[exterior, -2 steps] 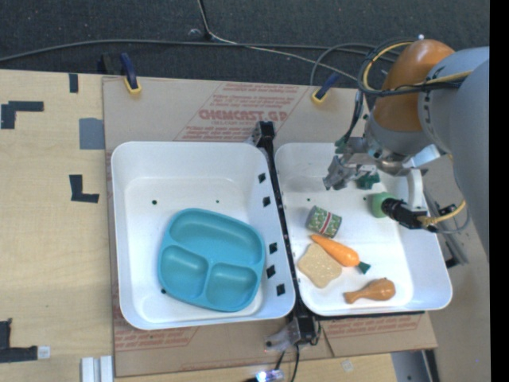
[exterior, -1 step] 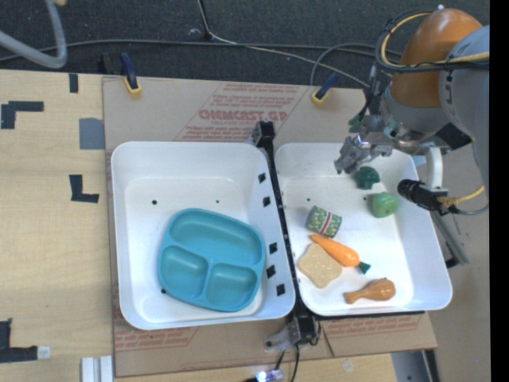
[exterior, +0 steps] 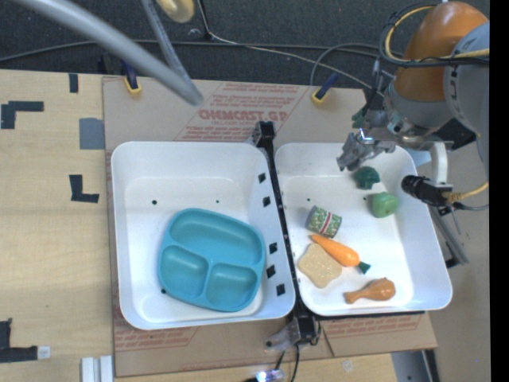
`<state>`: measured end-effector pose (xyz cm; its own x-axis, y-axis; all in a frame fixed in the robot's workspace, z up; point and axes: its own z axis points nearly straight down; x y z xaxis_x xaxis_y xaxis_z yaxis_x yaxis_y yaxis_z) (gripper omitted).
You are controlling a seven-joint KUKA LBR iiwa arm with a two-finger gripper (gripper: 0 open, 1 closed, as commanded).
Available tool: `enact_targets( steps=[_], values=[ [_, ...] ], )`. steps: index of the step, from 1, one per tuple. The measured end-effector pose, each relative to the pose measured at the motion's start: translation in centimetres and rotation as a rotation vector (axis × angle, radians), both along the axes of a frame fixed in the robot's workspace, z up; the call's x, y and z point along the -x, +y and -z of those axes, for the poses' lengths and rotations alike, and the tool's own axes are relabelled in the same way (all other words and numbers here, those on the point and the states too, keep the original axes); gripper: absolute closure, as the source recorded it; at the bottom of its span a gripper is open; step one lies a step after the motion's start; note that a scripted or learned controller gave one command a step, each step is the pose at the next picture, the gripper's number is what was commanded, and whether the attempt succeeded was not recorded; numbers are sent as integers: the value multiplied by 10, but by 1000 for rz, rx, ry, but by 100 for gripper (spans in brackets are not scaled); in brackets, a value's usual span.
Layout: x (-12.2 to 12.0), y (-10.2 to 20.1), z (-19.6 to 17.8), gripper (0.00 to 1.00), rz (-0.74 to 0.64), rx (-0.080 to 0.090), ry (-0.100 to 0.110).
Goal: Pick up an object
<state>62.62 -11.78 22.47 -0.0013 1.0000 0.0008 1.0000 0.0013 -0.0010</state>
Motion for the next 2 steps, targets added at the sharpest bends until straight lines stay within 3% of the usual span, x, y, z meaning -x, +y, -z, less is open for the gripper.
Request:
enact_targets(
  steps=[2],
  values=[
    [-8,109,4,100,-4,1,1]
  ],
)
